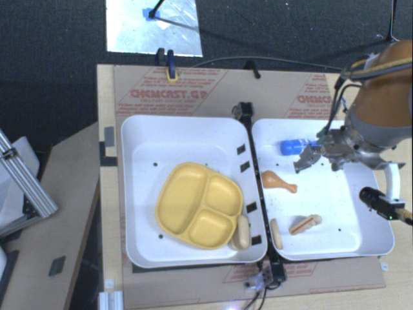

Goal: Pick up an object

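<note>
The right bin [368,237] holds a blue bottle-like toy [292,147] at its back left, an orange drumstick [279,181] near the middle left, and a hot dog [304,224] toward the front. My gripper [319,163] hangs over the back of this bin, just right of the blue toy and up-right of the drumstick. Its fingers are spread open with nothing between them. The arm's orange band [387,82] rises above it at the right.
The left bin [139,173] carries a yellow divided plate [199,204] with a beige bread piece [242,231] by its front right corner. Another beige piece [276,233] lies along the right bin's left wall. A black divider [255,179] runs between the bins.
</note>
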You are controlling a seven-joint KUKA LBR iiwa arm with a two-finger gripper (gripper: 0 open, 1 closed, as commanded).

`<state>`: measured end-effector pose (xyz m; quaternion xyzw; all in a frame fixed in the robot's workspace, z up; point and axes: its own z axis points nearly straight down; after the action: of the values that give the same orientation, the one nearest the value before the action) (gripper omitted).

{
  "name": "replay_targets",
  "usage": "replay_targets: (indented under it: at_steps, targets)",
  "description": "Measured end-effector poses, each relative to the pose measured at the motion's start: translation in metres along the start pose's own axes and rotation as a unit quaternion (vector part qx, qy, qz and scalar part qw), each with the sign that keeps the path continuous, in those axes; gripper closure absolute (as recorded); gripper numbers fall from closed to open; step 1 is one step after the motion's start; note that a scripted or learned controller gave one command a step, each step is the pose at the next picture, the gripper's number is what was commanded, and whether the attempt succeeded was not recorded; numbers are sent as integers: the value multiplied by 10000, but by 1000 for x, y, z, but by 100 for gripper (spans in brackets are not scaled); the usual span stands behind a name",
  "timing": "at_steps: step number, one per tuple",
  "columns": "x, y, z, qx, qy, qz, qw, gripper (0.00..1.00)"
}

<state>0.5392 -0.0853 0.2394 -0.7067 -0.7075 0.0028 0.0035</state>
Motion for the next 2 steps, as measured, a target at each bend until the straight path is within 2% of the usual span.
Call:
replay_targets:
  at_steps: [1,2]
  targets:
    - [0,2,-5,-53,-5,-9,10000,0]
    - [3,10,54,-25,0,-2,10000,0]
